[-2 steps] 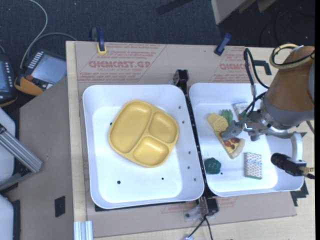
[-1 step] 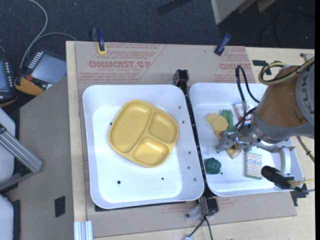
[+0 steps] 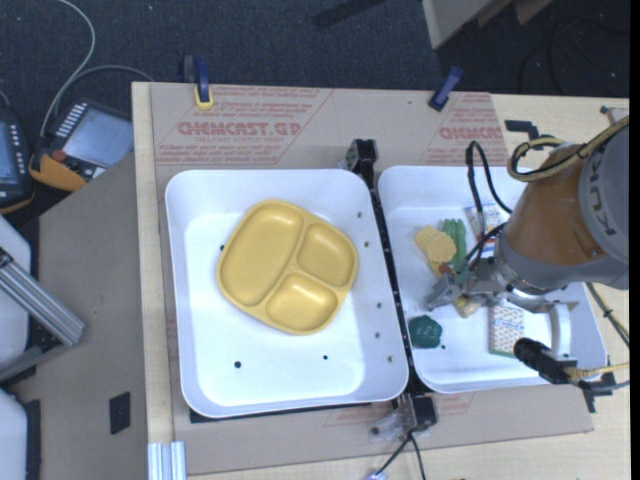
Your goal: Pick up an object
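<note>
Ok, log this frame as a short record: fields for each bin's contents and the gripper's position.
left bin: one yellow plastic plate with three compartments, lying near the middle
right bin: yellow ridged piece, green item beside it, small dark green lump near the front left, patterned flat card
gripper: low over the right bin, between the yellow piece and the dark green lump
grip: cannot tell
</note>
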Motion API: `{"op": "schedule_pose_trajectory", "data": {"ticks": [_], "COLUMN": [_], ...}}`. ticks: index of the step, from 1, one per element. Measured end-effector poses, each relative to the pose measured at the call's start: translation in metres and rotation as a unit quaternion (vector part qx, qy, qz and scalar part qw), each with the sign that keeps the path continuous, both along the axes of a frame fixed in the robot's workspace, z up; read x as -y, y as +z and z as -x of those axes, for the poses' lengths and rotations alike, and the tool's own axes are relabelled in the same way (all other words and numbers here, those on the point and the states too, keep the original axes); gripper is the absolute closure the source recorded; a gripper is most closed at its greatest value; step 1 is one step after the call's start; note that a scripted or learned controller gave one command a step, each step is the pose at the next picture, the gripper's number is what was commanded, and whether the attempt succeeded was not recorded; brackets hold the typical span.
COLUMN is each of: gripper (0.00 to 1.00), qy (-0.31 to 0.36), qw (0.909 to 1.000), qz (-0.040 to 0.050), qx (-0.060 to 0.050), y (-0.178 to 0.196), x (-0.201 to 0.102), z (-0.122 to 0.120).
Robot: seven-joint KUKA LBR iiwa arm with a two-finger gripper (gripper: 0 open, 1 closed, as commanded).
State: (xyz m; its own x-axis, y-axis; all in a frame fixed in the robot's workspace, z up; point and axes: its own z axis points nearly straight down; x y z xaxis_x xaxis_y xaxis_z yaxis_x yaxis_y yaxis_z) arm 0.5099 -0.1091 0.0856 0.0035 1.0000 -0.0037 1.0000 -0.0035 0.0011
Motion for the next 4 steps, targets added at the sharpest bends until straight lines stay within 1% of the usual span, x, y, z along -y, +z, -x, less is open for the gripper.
{"op": "schedule_pose_trajectory", "data": {"ticks": [1, 2, 3, 4], "gripper": [1.00, 1.00, 1.00, 1.00], "qy": [0.000, 0.002, 0.002, 0.002], "qw": [1.0000, 1.0000, 1.0000, 1.0000], "qz": [0.0008, -0.0010, -0.0007, -0.0005], "qx": [0.004, 0.002, 0.002, 0.002], "y": [0.012, 0.074, 0.117, 0.168], "x": [0.001, 0.003, 0.008, 0.017], "z": [-0.003, -0.008, -0.011, -0.017]}}
